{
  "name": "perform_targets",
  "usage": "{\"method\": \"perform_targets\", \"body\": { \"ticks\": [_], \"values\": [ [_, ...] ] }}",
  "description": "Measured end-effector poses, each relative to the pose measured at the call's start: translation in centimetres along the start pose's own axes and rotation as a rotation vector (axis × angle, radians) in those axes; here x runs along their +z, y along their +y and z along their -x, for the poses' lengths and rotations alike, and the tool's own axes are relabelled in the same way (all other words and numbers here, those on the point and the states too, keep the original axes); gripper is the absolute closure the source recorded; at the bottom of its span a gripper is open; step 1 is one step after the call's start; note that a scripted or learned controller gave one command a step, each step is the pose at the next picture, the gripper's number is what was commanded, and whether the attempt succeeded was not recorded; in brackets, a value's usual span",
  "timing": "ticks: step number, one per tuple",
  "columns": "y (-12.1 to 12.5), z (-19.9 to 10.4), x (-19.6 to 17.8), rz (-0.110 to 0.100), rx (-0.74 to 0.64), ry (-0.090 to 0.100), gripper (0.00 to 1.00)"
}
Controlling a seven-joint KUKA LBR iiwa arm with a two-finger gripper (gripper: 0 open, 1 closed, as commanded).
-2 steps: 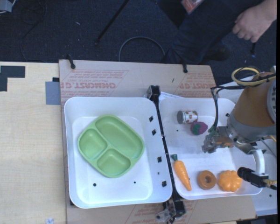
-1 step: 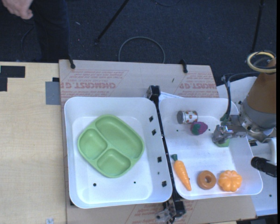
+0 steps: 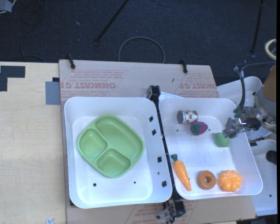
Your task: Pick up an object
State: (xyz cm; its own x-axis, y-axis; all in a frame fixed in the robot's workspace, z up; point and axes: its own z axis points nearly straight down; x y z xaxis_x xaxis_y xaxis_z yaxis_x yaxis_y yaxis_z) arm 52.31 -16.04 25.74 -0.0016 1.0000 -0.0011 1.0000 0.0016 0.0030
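- Where the arm (image 3: 266, 101) comes in from the right, its claw (image 3: 232, 127) sits over the right bin's (image 3: 196, 192) far right side, near the rim.
- Claw state: can't tell from this angle, tip is small and dark.
- Closest obj to claw: green round item (image 3: 222, 139), just below and a bit left of the tip, looks touching or nearly so; can't see it gripped.
- Purple berry-like toy (image 3: 199, 128) lies left of the claw, near but apart, approx same height in the bin.
- Small can (image 3: 187, 116) w/ red-and-white label lies on its side just up-left of the purple toy, touching or almost.
- Bottom of right bin, well apart from claw: carrot (image 3: 182, 172) at left by the divider, donut (image 3: 206, 179) in the middle, orange pumpkin (image 3: 229, 181) at right, just beside the donut.
- Left bin (image 3: 74, 125): green divided plate (image 3: 111, 145), 3 compartments, sitting at a tilt in the middle.
- Both bins sit on cardboard (image 3: 130, 80) atop the table (image 3: 23, 148).
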Motion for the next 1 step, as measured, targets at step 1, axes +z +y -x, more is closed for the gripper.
{"method": "perform_targets", "body": {
  "ticks": [1],
  "values": [
    [0.09, -5.45, 1.53, -0.007, -0.002, 0.004, 1.0]
  ]
}}
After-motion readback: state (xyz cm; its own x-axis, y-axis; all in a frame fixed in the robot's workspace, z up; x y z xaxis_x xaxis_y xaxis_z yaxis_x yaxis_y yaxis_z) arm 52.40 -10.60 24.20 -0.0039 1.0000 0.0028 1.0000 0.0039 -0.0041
